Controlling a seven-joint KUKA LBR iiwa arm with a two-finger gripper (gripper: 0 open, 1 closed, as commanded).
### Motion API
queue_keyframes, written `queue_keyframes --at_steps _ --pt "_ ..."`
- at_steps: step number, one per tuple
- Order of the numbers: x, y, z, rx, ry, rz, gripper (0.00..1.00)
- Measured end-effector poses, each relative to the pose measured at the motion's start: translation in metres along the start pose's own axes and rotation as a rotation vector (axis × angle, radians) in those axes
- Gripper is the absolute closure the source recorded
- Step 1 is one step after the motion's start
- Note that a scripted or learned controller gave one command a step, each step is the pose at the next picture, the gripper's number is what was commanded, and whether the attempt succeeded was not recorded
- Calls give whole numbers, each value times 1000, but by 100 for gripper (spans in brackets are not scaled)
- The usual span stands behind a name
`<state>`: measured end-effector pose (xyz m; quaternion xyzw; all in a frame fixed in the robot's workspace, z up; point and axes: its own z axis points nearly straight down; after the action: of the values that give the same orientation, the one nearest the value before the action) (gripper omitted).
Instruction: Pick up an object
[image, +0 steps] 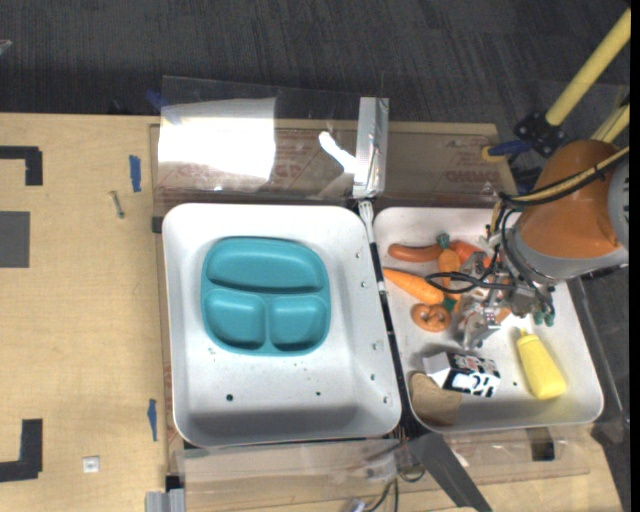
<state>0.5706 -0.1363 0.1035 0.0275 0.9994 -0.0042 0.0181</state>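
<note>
- The two white bins (370, 400) are looking like smooth, slightly glossy plastic.
- The teal divided plate (266, 293) is showing a matt plastic finish.
- The bench (70, 330) is appearing as pale, matt board.
- The yellow bottle (540, 365) is looking like smooth plastic.
- The orange band (570, 205) is shining glossily.

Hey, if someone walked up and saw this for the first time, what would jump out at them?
Probably the teal divided plate, sitting alone in the left bin. Next, the right bin, cluttered with a carrot, a yellow bottle and other small toys. The arm's orange band hangs over that bin, with the tool low among the toys.
</note>
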Motion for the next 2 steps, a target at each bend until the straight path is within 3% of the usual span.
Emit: queue_keyframes --at_steps 1,2 --pt "-29 28 16 -8 22 6 0" --pt "25 0 14 -6 26 2 0"
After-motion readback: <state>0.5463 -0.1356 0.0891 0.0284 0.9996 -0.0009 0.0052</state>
